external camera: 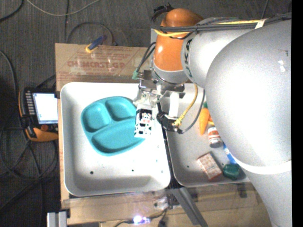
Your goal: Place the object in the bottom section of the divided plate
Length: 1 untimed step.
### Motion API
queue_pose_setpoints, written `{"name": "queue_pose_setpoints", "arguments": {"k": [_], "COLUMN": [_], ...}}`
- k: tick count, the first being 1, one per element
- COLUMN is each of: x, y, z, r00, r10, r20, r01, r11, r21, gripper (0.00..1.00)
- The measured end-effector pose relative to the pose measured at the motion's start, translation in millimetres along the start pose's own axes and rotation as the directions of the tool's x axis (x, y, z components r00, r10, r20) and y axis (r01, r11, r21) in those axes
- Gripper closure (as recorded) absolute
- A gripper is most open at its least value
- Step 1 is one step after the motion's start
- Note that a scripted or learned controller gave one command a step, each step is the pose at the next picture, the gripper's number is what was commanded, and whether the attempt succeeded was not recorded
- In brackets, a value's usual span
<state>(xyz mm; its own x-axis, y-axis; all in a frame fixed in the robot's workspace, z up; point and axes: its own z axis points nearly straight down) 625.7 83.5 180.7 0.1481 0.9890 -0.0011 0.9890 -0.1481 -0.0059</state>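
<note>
In the camera view we see the grey arm with its orange band (176, 37) reaching in from the right and bending down over the seam between the two shallow white bins. Its two-finger gripper (144, 111) hangs over the right edge of the left white bin (75, 174), and between its fingers we can make out a small white carton with black cow patches (142, 123), held upright and clamped. The carton sits just above the right rim of the turquoise divided plastic plate (111, 123), over the edge of its large lower section; we cannot tell whether it touches the plate.

The plate lies in the upper middle of the left bin, with two smaller sections toward the bin's top edge and the large one below.

In the right white bin (189, 176), an orange carrot-shaped toy (204, 118) lies near the top, a small bottle with a red label (214, 137) just below it, and a pink patterned box (209, 166) and a dark teal rounded object (231, 170) near the bottom edge.

A handheld controller with a lit screen (39, 112) rests off the left bin's left edge.
</note>
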Motion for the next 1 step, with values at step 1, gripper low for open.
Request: {"name": "queue_pose_setpoints", "arguments": {"k": [1], "x": [45.8], "y": [-13.7], "z": [-9.0], "r00": [0.997], "r10": [-0.081], "r20": [0.003], "r01": [0.081], "r11": [0.997], "r21": [-0.001], "gripper": [1.0]}}
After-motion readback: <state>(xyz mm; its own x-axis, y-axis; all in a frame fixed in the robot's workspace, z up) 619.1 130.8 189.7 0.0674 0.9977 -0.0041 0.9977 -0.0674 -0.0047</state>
